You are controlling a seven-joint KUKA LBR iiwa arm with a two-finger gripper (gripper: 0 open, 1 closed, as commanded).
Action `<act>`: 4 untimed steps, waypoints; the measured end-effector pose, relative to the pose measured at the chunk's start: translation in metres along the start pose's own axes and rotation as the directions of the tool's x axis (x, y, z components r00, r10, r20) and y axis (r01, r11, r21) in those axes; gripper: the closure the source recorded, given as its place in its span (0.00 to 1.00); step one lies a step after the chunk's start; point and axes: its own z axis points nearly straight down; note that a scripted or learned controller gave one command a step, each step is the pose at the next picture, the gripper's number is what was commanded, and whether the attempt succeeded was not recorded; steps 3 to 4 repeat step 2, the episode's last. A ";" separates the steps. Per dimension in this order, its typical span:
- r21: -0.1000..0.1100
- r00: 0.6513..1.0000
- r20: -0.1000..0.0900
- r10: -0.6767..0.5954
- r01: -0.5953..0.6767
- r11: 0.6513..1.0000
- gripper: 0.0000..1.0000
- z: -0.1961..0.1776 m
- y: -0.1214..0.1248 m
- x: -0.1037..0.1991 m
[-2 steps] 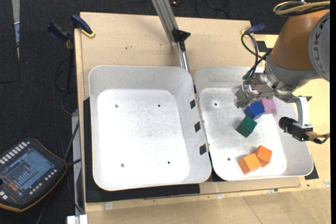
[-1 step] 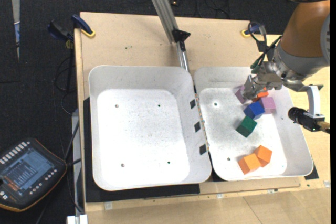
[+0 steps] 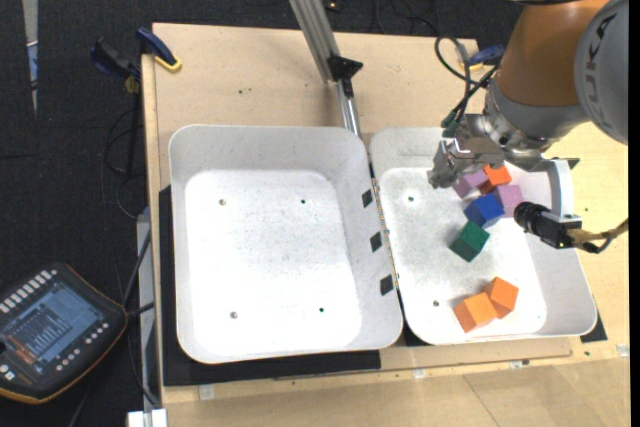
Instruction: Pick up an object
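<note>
The jaws (image 3: 447,177) are hanging low in the right bin (image 3: 420,315); whether they are spread cannot be told. Nothing is showing between them, so grasping remains. A purple block (image 3: 467,183) is sitting just beside them, a blue block (image 3: 485,207) slightly farther.

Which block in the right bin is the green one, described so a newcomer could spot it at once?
Start at the right-hand shallow white bin. Near its middle, just below the small blue cube lying under the gripper, sits the dark green cube. It is the sole green block, standing apart from the two orange blocks nearer the front edge.
</note>
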 end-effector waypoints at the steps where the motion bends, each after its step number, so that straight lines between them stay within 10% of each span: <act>1: 0.004 1.000 -0.001 -0.001 0.001 1.000 1.00 0.013 -0.001 0.055; 2: 0.002 1.000 -0.001 -0.002 0.002 1.000 1.00 0.007 -0.003 0.113; 4: 0.002 1.000 -0.001 -0.002 0.002 1.000 1.00 0.007 -0.003 0.113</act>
